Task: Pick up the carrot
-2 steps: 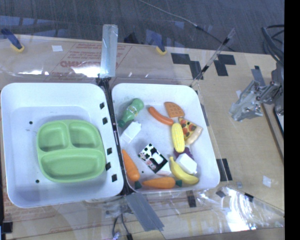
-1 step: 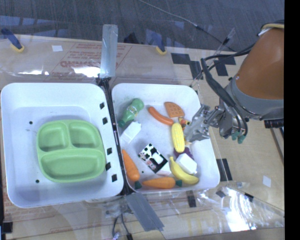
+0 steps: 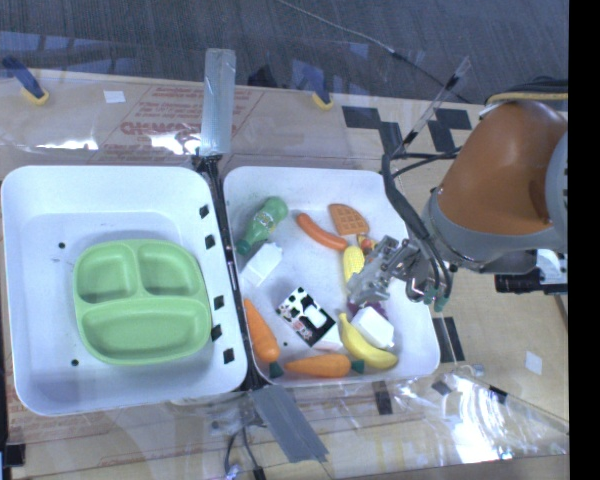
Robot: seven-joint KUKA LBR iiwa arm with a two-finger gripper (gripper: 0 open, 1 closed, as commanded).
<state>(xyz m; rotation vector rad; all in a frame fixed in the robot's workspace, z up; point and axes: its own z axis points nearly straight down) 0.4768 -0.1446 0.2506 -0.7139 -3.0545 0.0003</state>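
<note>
Carrots (image 3: 261, 330) x2 (bananas (image 3: 365, 343) x2), right bin (image 3: 310, 180)

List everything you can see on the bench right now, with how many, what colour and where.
White bins: 2, side by side
Divided plate: 1, green, left bin
Carrots: 2, orange, right bin's front-left corner
Bottle: 1, green, right bin, back left
Sausage: 1, orange-red, right bin, back
Waffle: 1, brown, right bin, back
Bananas: 2, yellow, right bin, right side
Patterned block: 1, black and white, right bin, centre
Gripper: 1, grey, over the right bin's right side
</note>
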